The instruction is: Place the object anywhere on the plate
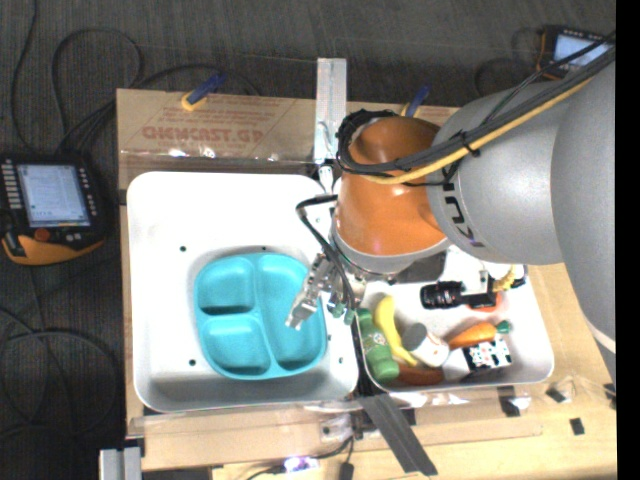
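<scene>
A grey robot arm (520, 168) with an orange band (385, 198) reaches in from the right of the frame and ends in a metal gripper (308, 306) near the centre. The gripper hangs over the right-hand part of a turquoise divided plate (235, 318), angled toward the lower left. Whether it is spread or pressed together cannot be told, and nothing can be made out in its grasp. The plate lies flat in the white left bin (160, 218), its longer side running roughly left to right. Which thing is meant for the plate cannot be told. The loose things lie in the white right bin (535, 353), just beside the gripper. Among them are a green bottle (376, 346) lying top to bottom in the frame and a yellow banana (390, 330) curving from upper left to lower right. An orange carrot (474, 333) and a black-and-white block (488, 355) sit further right. Both bins rest on a bench with a brown cardboard sheet (220, 128) behind them. Dark carpet (150, 18) with cables surrounds the bench, and a handheld control screen (48, 203) lies at the left edge.
</scene>
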`<action>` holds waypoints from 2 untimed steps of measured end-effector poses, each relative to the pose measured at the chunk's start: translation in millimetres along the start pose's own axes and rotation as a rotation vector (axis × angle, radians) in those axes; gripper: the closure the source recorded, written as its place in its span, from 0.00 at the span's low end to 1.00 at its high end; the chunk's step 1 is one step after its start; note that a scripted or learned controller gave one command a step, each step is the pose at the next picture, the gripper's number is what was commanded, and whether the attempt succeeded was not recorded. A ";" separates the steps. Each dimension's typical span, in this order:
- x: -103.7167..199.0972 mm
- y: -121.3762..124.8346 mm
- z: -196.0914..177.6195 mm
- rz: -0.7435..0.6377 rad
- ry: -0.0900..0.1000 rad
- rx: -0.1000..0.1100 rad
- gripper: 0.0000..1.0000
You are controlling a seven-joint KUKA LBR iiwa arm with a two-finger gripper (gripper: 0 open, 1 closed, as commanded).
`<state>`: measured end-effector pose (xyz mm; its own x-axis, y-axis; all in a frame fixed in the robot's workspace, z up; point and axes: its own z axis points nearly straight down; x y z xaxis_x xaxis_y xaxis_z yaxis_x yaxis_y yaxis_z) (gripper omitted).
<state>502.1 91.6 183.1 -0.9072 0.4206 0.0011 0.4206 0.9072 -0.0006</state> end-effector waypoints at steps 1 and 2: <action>16.6 -8.8 -41.5 0.122 0.000 0.001 1.00; -35.0 2.9 -76.0 -0.231 -0.004 0.001 1.00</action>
<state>535.2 79.5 259.1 -0.9794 0.2020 -0.0030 0.2020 0.9794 -0.0013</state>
